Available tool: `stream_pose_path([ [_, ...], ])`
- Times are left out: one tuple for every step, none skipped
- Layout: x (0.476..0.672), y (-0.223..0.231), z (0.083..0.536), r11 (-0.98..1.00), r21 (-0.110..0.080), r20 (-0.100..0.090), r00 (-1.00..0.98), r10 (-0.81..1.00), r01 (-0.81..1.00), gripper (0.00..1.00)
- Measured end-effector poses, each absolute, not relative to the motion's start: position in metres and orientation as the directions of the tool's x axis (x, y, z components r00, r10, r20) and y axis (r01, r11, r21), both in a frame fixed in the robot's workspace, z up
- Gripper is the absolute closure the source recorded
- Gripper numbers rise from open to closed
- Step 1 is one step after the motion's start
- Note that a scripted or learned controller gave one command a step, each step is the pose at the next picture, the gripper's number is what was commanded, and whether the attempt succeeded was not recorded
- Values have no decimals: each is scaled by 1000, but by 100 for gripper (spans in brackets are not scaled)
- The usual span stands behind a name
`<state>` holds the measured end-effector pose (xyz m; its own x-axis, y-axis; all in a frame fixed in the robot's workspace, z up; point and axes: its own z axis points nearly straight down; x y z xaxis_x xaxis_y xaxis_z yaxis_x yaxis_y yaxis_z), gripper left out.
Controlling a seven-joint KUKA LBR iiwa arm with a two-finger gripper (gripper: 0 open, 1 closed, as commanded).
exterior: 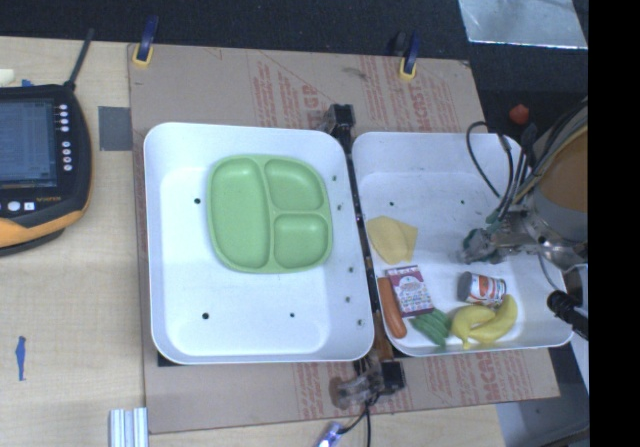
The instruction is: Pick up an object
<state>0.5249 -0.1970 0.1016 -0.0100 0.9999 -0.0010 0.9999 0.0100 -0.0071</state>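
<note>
The right bin (430,160) holds several small objects: a yellow wedge (392,236), a red and white carton (408,289), an orange stick (392,313), a green piece (432,325), a yellow banana (488,323) and a small can (483,288). My gripper (487,244) hangs low over the right side of this bin, just above the can and apart from it. Nothing shows in its grip. Cables run up from it to the arm at the right edge.
The left bin (180,325) carries a green divided plate (268,213). A metal clamp (342,119) sits between the bins at the far rim. A teach pendant (35,165) lies on the bench at the far left.
</note>
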Motion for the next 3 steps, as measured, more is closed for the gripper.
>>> stream_pose_path([
  [581,-160,130,5,-3,0,-5,1000,1000,100],
  [515,-136,184,5,-4,0,-5,1000,1000,100],
  [545,-93,218,4,-3,1,-4,1000,1000,100],
])
